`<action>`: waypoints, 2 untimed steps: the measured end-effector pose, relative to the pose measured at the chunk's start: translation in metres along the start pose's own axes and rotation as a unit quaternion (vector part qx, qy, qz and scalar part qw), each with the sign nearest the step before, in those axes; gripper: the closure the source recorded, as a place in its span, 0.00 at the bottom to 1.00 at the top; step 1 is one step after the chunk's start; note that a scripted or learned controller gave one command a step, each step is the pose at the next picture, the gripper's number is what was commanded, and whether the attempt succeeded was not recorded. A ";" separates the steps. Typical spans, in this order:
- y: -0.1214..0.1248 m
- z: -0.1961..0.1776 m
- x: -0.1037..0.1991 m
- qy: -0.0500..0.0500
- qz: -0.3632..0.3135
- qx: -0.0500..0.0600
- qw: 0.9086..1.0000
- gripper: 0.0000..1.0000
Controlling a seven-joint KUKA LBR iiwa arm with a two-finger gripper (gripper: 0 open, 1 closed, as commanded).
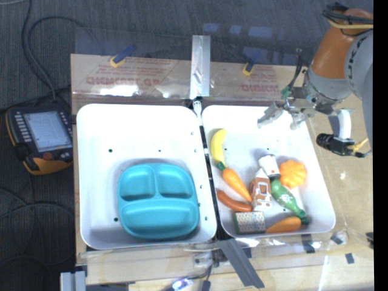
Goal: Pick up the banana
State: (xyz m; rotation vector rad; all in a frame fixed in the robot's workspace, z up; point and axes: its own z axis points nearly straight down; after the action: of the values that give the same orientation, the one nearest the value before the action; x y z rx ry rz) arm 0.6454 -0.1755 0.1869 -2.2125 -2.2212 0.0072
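You see the banana lying in the right bin, up against its left wall at about 10 o'clock from the bin's middle, its dark tip pointing down toward 6 o'clock. Just below it, touching or nearly so, lies a carrot, running toward 5 o'clock, and under that a red sausage. The gripper hangs over the upper part of the same bin, at 2 o'clock from the banana and well apart from it; its two fingers are spread apart with nothing between them. The arm, with its orange band, comes in from 3 o'clock.

Toward 4 o'clock from the banana you find a crowded heap: a white bottle, a small carton, an orange pumpkin, a green bottle, a grey grater-like piece and a second carrot at the bin's lower edge.

The left bin holds a blue divided tray in its lower half. A teach pendant lies on the floor at 9 o'clock.
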 end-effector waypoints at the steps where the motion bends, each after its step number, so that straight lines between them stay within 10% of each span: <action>1: 0.022 -0.129 -0.013 -0.003 0.120 0.000 0.993 0.00; 2: 0.022 -0.244 -0.039 -0.003 0.246 0.000 0.969 0.00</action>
State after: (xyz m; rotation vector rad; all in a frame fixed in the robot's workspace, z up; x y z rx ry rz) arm 0.6697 -0.2143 0.4305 -2.6951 -1.6126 0.0146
